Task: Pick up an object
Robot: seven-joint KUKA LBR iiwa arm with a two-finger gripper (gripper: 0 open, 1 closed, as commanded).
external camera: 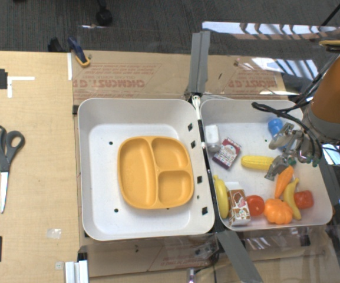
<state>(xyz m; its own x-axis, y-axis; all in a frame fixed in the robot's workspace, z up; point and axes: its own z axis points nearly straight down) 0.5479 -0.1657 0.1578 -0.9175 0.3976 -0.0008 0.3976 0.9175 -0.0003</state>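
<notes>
1. Nearest the camera, along the lower edge of the right bin (320, 220), lay a row of toy food: a banana (221, 197) at the bin's left wall, a small brown carton (237, 207), a tomato (254, 206), an orange pumpkin-like piece (277, 211), a second red piece (303, 199) and a thin yellow piece (293, 199) between them.
2. Further up the same bin sat a yellow corn cob (257, 163), a dark red packet (227, 154), a white block (211, 134) and a blue object (275, 125), partly hidden behind the arm's cabling.
3. To the left of all this, the left bin (93, 158) held a yellow divided plate (155, 171), lying flat near its centre.
4. On the bench at the far left of the frame lay a pair of scissors (5, 152).
5. From the right edge the arm reached in, and its gripper (286, 158) hung low over the right-hand part of the right bin, just above an orange carrot (283, 181) and just right of the corn cob.
6. Whether the claw was spread or pressed together could not be told; the metal parts blurred into one another at that spot.
7. Nothing was visibly pinched between the fingertips, and every toy seemed to rest on the bin floor.
8. By my judgement the task was at the approach or grasp stage: the carrot or the corn looked the likely target, and the closing, lifting and clearing of the bin were all still to do.
</notes>
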